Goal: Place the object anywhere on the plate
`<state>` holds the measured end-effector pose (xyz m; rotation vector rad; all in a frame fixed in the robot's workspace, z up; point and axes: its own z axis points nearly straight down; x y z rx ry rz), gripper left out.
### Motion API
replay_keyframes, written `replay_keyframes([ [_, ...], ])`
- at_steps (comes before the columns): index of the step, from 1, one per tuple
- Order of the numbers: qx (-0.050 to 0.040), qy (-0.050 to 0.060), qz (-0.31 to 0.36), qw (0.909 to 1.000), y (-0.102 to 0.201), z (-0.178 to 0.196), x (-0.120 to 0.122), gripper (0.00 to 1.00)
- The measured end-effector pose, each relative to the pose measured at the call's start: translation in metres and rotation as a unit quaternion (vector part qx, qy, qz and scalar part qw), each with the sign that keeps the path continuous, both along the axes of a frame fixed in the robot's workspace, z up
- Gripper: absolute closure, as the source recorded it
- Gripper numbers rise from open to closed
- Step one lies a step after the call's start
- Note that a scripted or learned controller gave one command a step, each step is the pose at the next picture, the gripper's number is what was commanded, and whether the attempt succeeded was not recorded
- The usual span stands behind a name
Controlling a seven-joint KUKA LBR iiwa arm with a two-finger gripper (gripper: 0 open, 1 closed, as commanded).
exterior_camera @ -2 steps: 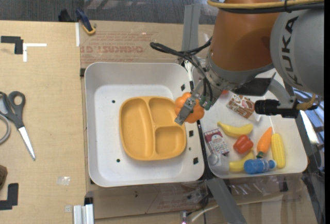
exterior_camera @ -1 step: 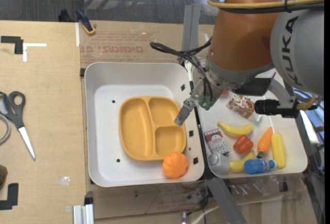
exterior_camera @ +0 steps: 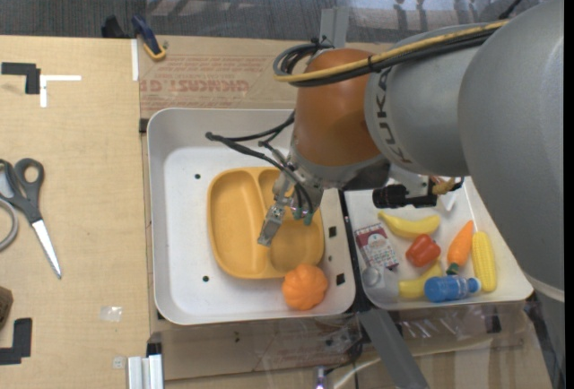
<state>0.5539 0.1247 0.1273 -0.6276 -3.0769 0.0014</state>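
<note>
Camera view: tool (exterior_camera: 280, 219) above plate (exterior_camera: 235, 226), orange fruit (exterior_camera: 305, 287) at rim.

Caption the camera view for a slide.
Gripper poised over the yellow plate in the left bin; orange toy rests beside it.

The grey arm (exterior_camera: 484, 91) reaches in from the right, its orange band (exterior_camera: 332, 109) above the wrist. The gripper (exterior_camera: 280, 219) points down and slightly left, its fingers (exterior_camera: 269, 229) slim, close together, with nothing between them.
</note>
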Motion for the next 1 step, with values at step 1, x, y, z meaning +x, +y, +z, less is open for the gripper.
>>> replay_keyframes([
  [1, 0.0, -0.001, -0.002, 1.0, -0.0016, 0.009, 0.001, 1.0],
])
